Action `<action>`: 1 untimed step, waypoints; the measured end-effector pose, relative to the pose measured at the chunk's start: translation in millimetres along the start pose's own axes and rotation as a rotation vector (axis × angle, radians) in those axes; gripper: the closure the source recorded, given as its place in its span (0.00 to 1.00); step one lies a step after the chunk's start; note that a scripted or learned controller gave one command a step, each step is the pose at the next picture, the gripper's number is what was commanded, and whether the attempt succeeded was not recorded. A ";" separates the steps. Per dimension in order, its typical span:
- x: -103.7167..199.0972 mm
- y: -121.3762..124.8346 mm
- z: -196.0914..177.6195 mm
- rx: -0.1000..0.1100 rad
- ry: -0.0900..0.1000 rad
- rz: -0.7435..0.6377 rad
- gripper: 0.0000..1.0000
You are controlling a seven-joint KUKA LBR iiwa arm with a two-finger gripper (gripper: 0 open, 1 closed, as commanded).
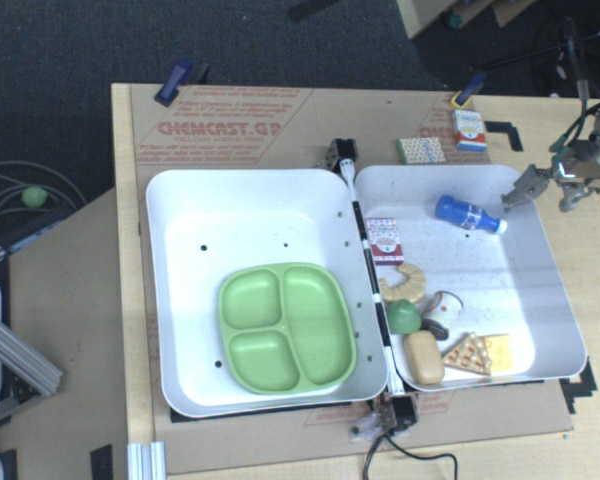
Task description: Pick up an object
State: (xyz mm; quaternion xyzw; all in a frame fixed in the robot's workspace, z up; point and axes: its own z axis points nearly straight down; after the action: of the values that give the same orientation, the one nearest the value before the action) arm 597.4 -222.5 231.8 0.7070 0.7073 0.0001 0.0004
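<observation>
The claw [546, 188] hangs at the far right edge of the right bin [555, 268], its two fingers spread apart with nothing between them. One fingertip [512, 196] sits just beside the cap end of the blue bottle [470, 214], which lies on its side on bare floor, well apart from the other things. That makes it the likeliest pick.

To do this well, the claw should move left until it is centred over the bottle's body, turn so the fingers straddle its narrow width, then go low before closing; a round bottle may roll away if touched on one side first.

Farther out, a crowded pile sits at the bin's near left: a small red and white packet [384, 240], a green ball [403, 316], a tan potato-like lump [424, 357] and a pizza slice [477, 354]. What the pale pieces among them are is hard to make out. The left bin [180, 268] holds a green divided plate [285, 326]. The arm itself is cut off by the right edge.
</observation>
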 end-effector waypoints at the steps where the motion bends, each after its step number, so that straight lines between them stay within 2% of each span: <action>1: -0.2 63.7 84.3 0.002 0.001 -0.001 0.00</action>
State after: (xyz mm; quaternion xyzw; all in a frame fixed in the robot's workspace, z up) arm 661.2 -222.7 147.5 0.7065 0.7077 -0.0003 -0.0005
